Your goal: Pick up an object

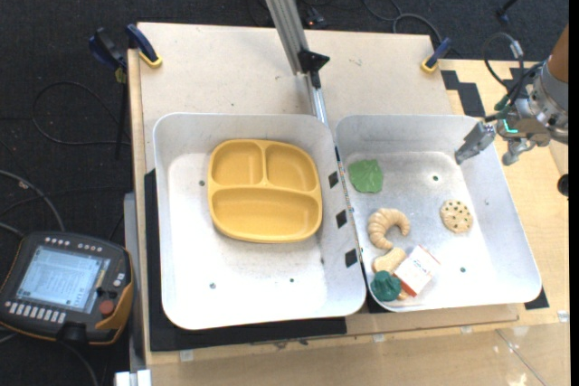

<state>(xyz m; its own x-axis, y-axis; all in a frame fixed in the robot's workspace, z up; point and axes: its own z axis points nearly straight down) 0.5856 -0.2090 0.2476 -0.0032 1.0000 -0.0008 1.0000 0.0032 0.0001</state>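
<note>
The right bin (488,194) holds several small objects. A flat green piece (366,175) lies near its left wall, and a curled tan croissant (389,225) rests in the middle. A round cookie (457,215) sits to the right. Near the front edge lie a white and red box (418,271) and a dark green lump (386,286). My gripper (493,144) hangs over the bin's far right corner, fingers spread open, with nothing between them. It is well above and to the right of the cookie.
The left bin (181,285) carries a yellow divided plate (265,191). A slanted metal pole (282,0) rises from the back between the bins. A teach pendant (61,283) lies on the floor at the left. Clamps mark the bench's back corners.
</note>
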